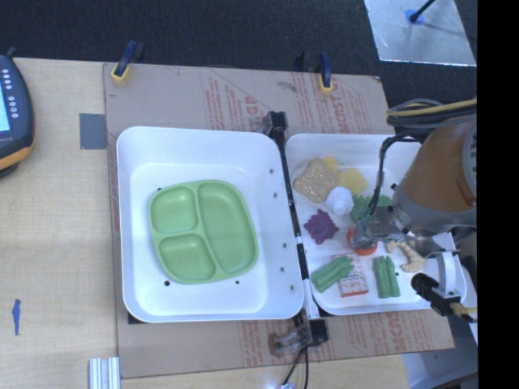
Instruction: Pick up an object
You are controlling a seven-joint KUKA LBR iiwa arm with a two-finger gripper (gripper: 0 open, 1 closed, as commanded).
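Looking down on the surface (65, 241), we see two white bins side by side on a cardboard sheet (243, 96). The left bin (134, 217) holds a green divided plate (203, 231), sitting flat, slightly toward 9 o'clock of the bin's middle.

The right bin (324, 302) holds the small stuff. At 12 o'clock in it: a tan waffle-like piece (315, 180), a yellow piece (351, 178) just beside it, and a white ball (339, 201) touching both from below. A purple bunch (321, 226) sits near the bin's left wall at 9 o'clock. Toward 6 o'clock: a green pod (331, 271), a small white-and-red packet (353, 284) touching it, and a second green pod (385, 276) just beside the packet. A red piece (362, 247) sits near the bin's middle, partly covered.

The arm (438, 177) comes in from 3 o'clock and covers the right part of that bin. The pincer (369, 235) is low over the red piece, with a bit of green showing at its 12 o'clock. We cannot tell how the pincer is set or whether it has anything; the wrist blocks that.

Off the cardboard at 9 o'clock, a handheld controller (12, 112) lies at the surface edge. Two clamps (123, 61) pin the cardboard's far edge.
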